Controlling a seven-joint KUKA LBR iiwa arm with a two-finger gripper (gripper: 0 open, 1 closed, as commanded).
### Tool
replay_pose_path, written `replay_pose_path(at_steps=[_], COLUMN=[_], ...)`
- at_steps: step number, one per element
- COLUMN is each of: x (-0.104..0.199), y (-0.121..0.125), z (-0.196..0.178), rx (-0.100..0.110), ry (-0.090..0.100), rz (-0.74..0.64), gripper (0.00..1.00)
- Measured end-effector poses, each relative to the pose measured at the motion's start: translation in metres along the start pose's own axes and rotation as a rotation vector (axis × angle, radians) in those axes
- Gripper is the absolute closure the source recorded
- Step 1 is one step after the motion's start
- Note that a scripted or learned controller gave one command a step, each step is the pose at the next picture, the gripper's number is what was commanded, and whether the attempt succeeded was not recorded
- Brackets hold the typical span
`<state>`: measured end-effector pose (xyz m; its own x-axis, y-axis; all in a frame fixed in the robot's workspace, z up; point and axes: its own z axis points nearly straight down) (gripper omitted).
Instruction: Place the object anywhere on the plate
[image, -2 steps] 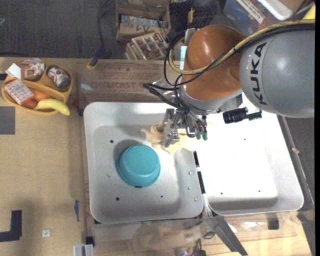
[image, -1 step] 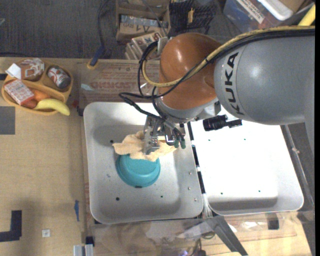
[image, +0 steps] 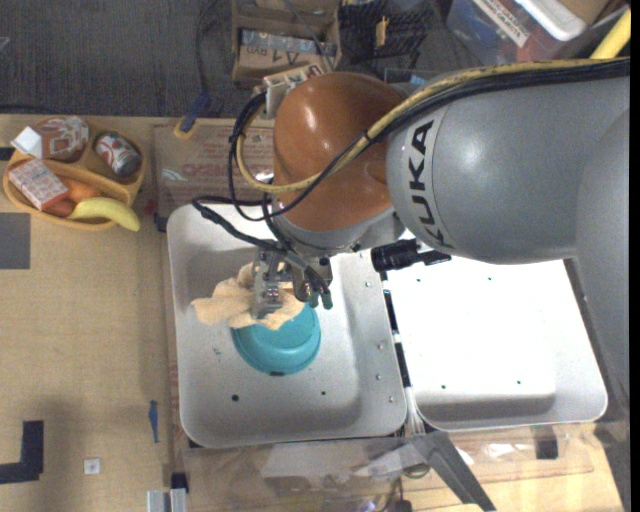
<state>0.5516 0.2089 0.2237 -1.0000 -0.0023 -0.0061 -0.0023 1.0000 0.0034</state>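
Two white bins sit side by side on my bench; the arm (image: 500, 160) reaches over the left bin (image: 200, 400). In that bin's middle I see a teal plate (image: 280, 345), with a tan, floppy object (image: 225, 305) just beside its upper-left rim, partly overlapping it. The gripper (image: 285, 290) hangs right above both; I cannot tell whether it grasps anything.

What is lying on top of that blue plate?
A tan cloth drapes over the blue plate's upper edge. The hand hangs above it, covering where they meet.
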Motion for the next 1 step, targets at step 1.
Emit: replay_pose_path(at_steps=[1], x=[-0.0001], y=[-0.0001], z=[-0.0001], rx=[0.000], ry=[0.000], rz=[0.000], gripper=[0.00])
